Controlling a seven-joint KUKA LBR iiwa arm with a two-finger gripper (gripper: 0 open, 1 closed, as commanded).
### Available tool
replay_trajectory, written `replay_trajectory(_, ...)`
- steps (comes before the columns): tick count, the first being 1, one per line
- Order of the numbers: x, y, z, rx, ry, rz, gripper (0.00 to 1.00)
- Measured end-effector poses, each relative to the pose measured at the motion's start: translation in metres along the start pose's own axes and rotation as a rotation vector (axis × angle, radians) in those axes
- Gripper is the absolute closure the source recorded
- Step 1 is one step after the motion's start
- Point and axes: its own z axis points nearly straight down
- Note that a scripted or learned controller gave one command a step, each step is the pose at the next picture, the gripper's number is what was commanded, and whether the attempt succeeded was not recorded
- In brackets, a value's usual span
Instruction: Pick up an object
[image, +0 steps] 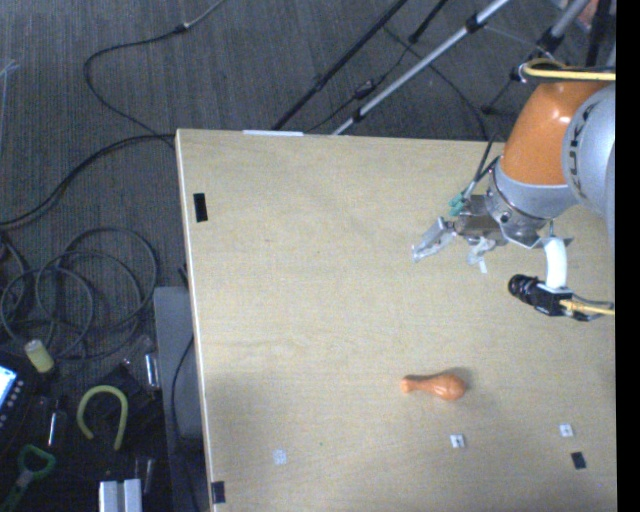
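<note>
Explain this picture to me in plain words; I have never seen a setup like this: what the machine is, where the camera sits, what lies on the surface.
One camera looks down at a slant on a pale wooden bench. From the right reaches a robot arm, grey with an orange band. At its end sits its tool, two fingers meant for grasping, which points left above the wood. Nothing lies between the fingers. The only thing to pick up is a small orange object, shaped like a bulb with a thin neck, lying flat nearer the camera and apart from the tool. On the floor at the left lie cables.
</note>
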Motion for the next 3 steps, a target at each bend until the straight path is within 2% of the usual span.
replay_trajectory(1, -0.052, 0.017, 0.014, -0.001, -0.001, 0.013, 0.00)
replay_trajectory(2, -0.065, 0.056, 0.104, 0.000, -0.006, -0.121, 0.00)
replay_trajectory(3, -0.007, 0.056, 0.104, -0.001, -0.004, -0.276, 0.00)
